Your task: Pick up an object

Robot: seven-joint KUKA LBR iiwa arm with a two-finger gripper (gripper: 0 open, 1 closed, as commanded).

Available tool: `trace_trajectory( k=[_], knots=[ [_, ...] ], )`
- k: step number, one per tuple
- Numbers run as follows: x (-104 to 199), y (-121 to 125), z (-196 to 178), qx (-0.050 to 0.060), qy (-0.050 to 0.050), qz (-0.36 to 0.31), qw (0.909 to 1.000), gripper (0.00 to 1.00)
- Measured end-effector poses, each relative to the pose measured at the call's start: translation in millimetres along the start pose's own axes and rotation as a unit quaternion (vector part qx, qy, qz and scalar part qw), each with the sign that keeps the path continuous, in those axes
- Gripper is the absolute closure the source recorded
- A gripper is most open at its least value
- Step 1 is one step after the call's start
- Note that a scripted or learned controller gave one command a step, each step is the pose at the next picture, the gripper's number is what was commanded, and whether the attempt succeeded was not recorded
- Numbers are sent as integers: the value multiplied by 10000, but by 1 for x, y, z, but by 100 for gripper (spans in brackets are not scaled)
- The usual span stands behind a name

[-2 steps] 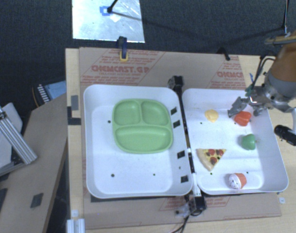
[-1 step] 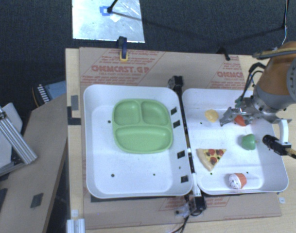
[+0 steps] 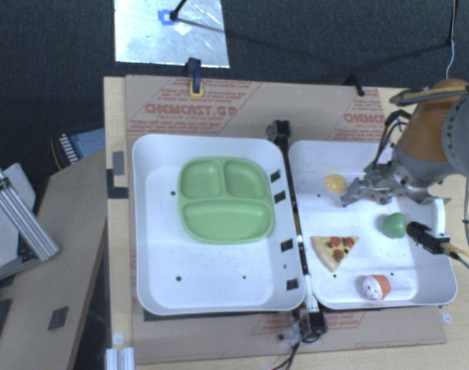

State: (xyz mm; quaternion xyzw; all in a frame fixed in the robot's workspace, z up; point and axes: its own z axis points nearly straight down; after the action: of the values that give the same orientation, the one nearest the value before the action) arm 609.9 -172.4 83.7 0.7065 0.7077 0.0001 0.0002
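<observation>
You are looking down on two shallow white plastic bins sitting side by side on a bench topped with printed brown board. The left bin (image 3: 153, 284) is carrying a pale green divided plate (image 3: 225, 200), smooth and matte, with rounded corners, two small compartments toward the back and one long compartment toward the front.

The right bin (image 3: 434, 287) is holding four small toy items. A pizza slice (image 3: 333, 249) is lying flat near the divider, a tan triangle dotted with red rounds; its long axis is running front to back at a slight slant, with the wide crust edge toward the back and the tip pointing toward the bin's front. A small yellow rounded piece (image 3: 335, 183) is sitting near the back of the bin, a glossy green rounded piece (image 3: 393, 224) is lying toward the right, and an orange and white short cylinder (image 3: 375, 287) is resting near the front edge.

The gripper (image 3: 351, 199) is reaching in low from the right, just beside the yellow piece. Whether its metal tips are spread or closed, you cannot tell from this angle.
</observation>
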Motion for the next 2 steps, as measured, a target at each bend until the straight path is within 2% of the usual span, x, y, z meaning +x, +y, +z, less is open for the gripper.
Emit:
trace_trajectory(
  k=[1,2],
  knots=[
    [0,1,-12,-19,-5,2,10000,100],
    [-3,1,-54,-14,-2,6,10000,100]
  ],
)
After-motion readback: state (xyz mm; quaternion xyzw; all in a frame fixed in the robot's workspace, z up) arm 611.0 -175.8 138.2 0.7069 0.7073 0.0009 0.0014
